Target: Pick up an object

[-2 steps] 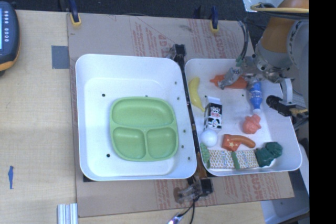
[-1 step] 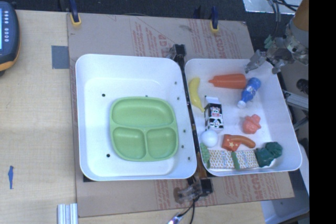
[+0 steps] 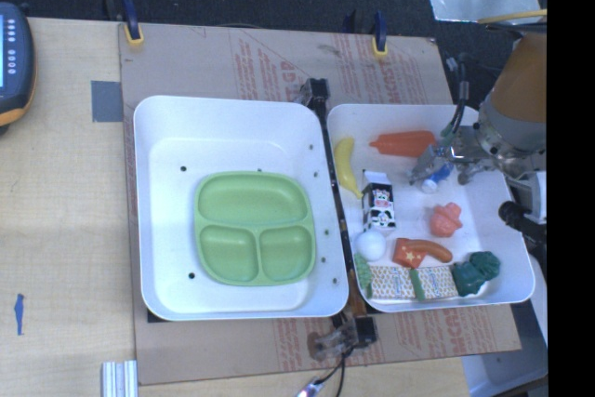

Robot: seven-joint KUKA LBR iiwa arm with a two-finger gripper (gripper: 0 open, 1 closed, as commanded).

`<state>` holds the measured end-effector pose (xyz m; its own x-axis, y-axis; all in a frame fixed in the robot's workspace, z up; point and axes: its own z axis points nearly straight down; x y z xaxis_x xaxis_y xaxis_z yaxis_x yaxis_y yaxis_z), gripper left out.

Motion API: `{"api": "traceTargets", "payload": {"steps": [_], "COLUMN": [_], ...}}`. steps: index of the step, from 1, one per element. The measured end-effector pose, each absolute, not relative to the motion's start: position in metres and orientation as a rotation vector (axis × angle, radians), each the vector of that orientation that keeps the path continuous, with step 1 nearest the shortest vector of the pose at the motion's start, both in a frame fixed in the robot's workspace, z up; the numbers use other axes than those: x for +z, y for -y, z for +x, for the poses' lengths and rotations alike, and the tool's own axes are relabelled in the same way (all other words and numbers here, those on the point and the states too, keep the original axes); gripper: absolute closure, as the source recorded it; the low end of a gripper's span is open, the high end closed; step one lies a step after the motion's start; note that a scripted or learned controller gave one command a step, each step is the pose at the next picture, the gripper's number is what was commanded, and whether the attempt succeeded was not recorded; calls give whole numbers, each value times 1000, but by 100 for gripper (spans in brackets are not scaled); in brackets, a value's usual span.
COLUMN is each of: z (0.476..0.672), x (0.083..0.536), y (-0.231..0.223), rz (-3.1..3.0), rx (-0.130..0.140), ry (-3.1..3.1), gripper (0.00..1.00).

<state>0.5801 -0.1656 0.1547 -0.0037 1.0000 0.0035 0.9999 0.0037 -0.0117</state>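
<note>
Evidently poised low at the upper right of the right bin (image 3: 521, 293): gripper (image 3: 437, 170), grip state impossible to tell, beside the orange carrot (image 3: 403, 143). Loose toys scattered there for picking; green tray (image 3: 253, 228) alone, left bin (image 3: 153, 293).

The pincer (image 3: 435, 170) hangs low in the right bin (image 3: 521, 288), just beside the orange carrot (image 3: 403, 143).

No legible text is present. The cardboard sheet (image 3: 279, 60) under the bins carries faint red printing, too blurred to read. The small black-and-white carton (image 3: 378, 205) bears cow-pattern markings; no lettering on it resolves.
</note>
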Motion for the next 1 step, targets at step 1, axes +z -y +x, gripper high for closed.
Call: {"api": "traceTargets", "payload": {"steps": [1], "z": [531], "x": [114], "y": [185], "rz": [-2213], "rx": [11], "ry": [2218], "gripper": [0]}}
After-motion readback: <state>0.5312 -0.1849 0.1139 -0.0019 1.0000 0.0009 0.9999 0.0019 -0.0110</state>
